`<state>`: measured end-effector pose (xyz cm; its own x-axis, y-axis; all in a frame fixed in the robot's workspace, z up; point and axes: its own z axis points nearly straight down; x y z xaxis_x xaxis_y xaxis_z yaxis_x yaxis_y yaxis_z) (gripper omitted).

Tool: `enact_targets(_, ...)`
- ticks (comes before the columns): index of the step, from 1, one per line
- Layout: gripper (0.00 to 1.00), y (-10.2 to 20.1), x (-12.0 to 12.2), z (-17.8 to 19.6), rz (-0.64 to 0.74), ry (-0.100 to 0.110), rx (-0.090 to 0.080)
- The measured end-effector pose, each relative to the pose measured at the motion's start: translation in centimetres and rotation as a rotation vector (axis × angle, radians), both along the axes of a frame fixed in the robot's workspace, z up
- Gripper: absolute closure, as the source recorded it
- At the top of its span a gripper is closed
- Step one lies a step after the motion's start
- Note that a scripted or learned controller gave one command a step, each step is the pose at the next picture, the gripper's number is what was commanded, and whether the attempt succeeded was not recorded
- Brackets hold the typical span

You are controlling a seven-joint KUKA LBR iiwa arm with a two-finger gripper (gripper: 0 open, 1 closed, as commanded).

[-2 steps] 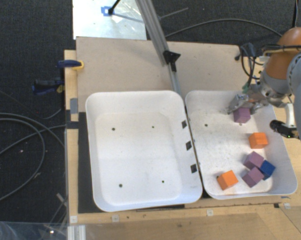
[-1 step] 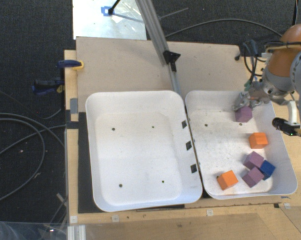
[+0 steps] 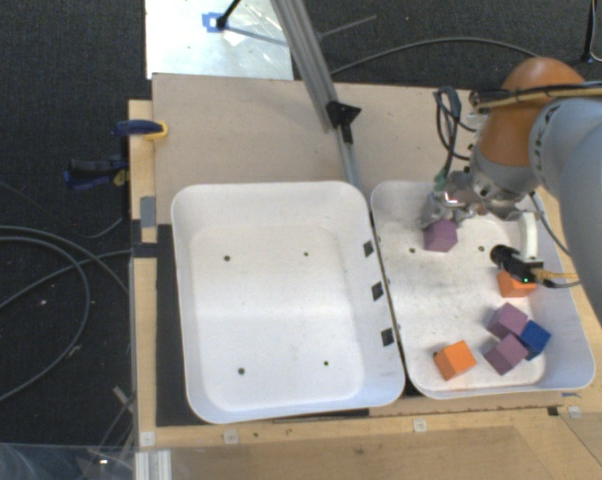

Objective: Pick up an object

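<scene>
A purple cube [image 3: 440, 235] lies in the right bin [image 3: 411, 298], near its far end. My gripper [image 3: 445, 211] hangs directly over the cube's far side, very close to it or touching it; I cannot tell which. The grey arm with its orange band [image 3: 526, 108] comes in from the right above it. Nearer the front of the same bin lie an orange cube [image 3: 455, 359], two purple cubes [image 3: 508, 320] [image 3: 502, 354] and a blue cube [image 3: 534, 338]. Another orange block [image 3: 516, 284] sits at the right wall, partly under a black part.
The left bin [image 3: 271, 298] sits beside the right one, with black clips along the shared wall [image 3: 378, 290]. A slanted metal pole [image 3: 316, 68] crosses the bench behind the bins. Cables hang by the arm [image 3: 451, 118].
</scene>
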<state>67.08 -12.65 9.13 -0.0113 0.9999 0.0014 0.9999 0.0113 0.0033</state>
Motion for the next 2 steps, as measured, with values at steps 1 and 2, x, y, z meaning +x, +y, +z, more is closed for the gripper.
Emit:
enact_targets(1,1.00,6.7,-5.5,10.4,-0.001,-0.003,0.001)
enact_targets(2,1.00,15.6,-10.3,9.8,0.002,0.006,0.003)
